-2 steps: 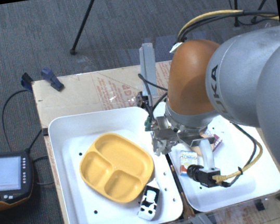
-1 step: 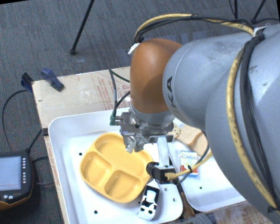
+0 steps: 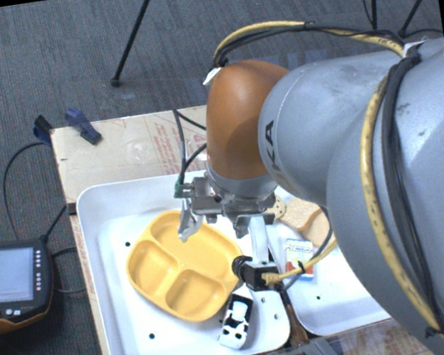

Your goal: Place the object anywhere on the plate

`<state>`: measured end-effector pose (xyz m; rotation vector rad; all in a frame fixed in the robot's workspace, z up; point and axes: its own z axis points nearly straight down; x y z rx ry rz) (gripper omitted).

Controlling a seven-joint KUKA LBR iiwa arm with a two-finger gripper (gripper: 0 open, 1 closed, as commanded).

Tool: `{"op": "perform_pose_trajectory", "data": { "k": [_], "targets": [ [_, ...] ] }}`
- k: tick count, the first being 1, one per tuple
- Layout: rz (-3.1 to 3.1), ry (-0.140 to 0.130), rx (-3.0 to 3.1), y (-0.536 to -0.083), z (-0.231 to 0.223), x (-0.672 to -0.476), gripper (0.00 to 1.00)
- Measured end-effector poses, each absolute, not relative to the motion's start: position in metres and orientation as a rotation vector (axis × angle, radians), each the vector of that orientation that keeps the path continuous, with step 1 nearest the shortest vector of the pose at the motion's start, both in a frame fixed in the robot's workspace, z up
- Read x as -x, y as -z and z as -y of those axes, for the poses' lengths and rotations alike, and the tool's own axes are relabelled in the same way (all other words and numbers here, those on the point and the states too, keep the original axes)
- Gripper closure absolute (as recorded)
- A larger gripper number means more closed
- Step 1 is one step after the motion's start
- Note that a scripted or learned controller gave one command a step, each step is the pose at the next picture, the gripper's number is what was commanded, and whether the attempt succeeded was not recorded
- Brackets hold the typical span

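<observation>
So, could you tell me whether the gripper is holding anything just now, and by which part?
Nothing shows between the fingers of the gripper, which hangs over the yellow plate.

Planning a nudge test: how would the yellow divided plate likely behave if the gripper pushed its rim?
The yellow plate looks like rigid moulded plastic, so probably stiff and light. Lying flat on the smooth white bin, it would likely slide rather than tip.

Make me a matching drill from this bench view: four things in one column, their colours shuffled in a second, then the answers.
Things:
1. plate
2. left bin
3. clamp
4. band above the wrist

Colours:
A. blue
B. orange-brown
C. yellow
D. white

Pairs: 1-C, 2-D, 3-A, 4-B
</observation>
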<state>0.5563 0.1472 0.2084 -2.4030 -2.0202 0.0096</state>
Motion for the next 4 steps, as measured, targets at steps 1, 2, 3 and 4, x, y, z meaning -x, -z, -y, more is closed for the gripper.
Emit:
{"op": "perform_pose_trajectory", "data": {
  "k": [1,2,3,4],
  "targets": [
    [2.207,-0.006,2.231,-0.233,-0.240,-0.494,0.00],
    [2.488,-0.002,1.920,-0.288,-0.244,-0.554,0.00],
    [2.493,-0.009,1.911,-0.295,-0.247,-0.553,1.00],
    [2.191,-0.008,2.249,-0.299,-0.115,-0.536,1.00]
  ]
}}
